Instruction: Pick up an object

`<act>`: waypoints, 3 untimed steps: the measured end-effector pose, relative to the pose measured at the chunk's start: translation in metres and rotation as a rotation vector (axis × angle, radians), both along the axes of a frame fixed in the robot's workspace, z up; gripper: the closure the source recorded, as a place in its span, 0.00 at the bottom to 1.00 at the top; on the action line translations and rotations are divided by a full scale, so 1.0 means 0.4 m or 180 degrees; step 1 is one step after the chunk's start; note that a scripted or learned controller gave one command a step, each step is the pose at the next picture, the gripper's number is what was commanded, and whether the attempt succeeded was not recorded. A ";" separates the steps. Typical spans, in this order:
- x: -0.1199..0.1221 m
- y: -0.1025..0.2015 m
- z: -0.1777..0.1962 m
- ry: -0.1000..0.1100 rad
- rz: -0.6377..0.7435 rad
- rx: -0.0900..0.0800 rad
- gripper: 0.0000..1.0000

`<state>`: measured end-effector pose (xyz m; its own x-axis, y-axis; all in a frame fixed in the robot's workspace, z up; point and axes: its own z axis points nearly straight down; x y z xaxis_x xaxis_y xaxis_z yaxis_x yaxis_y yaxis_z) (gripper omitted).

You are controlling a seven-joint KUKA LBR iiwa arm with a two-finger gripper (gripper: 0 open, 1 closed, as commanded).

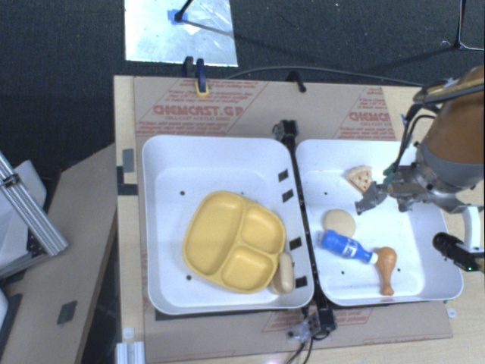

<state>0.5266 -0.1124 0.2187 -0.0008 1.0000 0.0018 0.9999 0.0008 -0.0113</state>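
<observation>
Counter (151,112) carrying two white bins; jaws (369,201) hovering over right bin (432,279) beside pizza slice (360,177), state indeterminable; blue bottle (347,246) lying below.

A shiny metal plate (180,20) is seen at the upper left of the frame on dark carpet (61,51). Printed cardboard (227,108) is laid across the desk (95,203) mid-frame. An aluminium rail (30,211) is seen at the left edge.
</observation>
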 end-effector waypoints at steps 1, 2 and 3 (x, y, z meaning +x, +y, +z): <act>0.007 0.001 0.016 -0.0041 0.0008 -0.0006 0.00; -0.007 -0.015 -0.130 -0.0026 0.0000 -0.0004 0.00; -0.007 0.006 -0.244 -0.0026 0.0002 -0.0001 0.00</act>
<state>0.5236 -0.1101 0.1211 -0.0014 1.0000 0.0016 1.0000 0.0014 -0.0031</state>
